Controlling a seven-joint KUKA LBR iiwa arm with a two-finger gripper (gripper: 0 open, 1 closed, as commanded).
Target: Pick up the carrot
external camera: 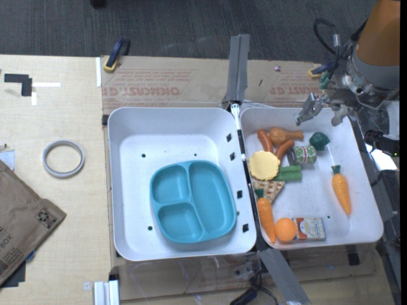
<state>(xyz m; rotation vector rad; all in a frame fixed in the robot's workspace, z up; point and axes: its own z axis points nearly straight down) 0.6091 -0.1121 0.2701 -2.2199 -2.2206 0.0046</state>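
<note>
- The gripper (322, 108) hangs at the upper right of the frame, over the far rim of the right bin (364, 234); its fingers stand apart with nothing between them.
- The carrot (341, 191) lies in the right part of that bin, near its right wall, orange with a small green top pointing toward the top of the frame; it is well apart from the gripper.
- A second carrot-like orange piece (266, 220) lies along the bin's left wall, near the bottom, just beside an orange ball (285, 229) and a small carton (311, 229).
- A heap of toy food sits in the bin's left half: a yellow disc (264, 164), a green can (304, 155), a broccoli (319, 140).
- The left bin (124, 170) holds a blue divided tray (191, 201).
- A tape ring (63, 158) lies on the bench at the left.
</note>
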